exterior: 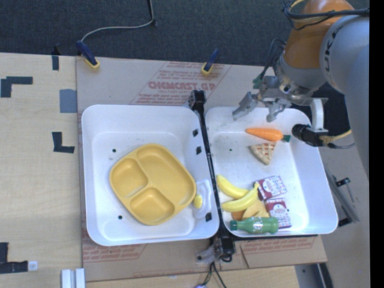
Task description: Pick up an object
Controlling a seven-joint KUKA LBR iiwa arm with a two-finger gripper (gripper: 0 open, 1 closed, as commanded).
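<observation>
End effector (260, 110) hangs over the far rim of the right bin (312, 179), fingers spread, nothing between them. One finger (243, 108) points toward the bin divider, the other sits nearer the arm's side, at about the same height in the camera view.

Nearest candidate: toy carrot (264, 134), lying on the bin floor just on the near side of the end effector, not touching it. Its long axis runs roughly left-right across the camera view, orange body toward the divider, green tip toward the arm. That axis lies about parallel to the line between the two fingers, so as I judge it the wrist would need to turn about a quarter before closing across the carrot's narrow width.

Just beyond the carrot, nearer the camera: a wedge-shaped waffle or pizza piece (262, 153), apart from the carrot by a small gap.

Well apart, at the near end of the same bin: bananas (235, 195), two small red cartons (273, 197), a green bottle (255, 225) lying on its side, all crowded together.

Left bin (96, 179) carries a yellow divided plate (152, 183); far from the end effector, across the divider.

Judgement: carrot is the short reach, straight down and slightly toward the camera.
</observation>
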